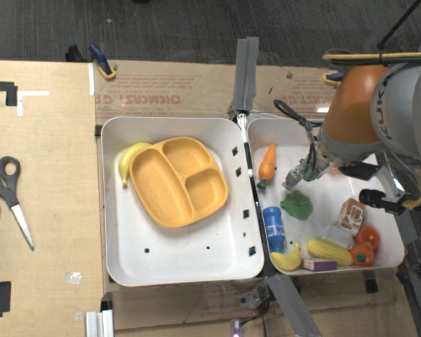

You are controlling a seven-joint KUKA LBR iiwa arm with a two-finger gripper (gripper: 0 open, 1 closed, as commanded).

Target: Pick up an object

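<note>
My gripper (295,179) hangs over the right bin (295,130), just above and left of a green leafy toy (297,206). An orange carrot (267,161) lies to the gripper's left by the bin's left wall. Nothing shows between the fingers. Lower in the bin lie a blue can (273,225), a yellow banana (287,259), a corn cob (329,250), a purple stick (318,265), a brown packet (350,215) and a red-orange pepper (365,244).
The left bin (175,265) holds a yellow divided plate (179,181) with a banana (129,159) tucked at its left rim. Scissors (10,195) lie on the bench at far left. The arm's orange band (354,100) looms over the right bin's back right.
</note>
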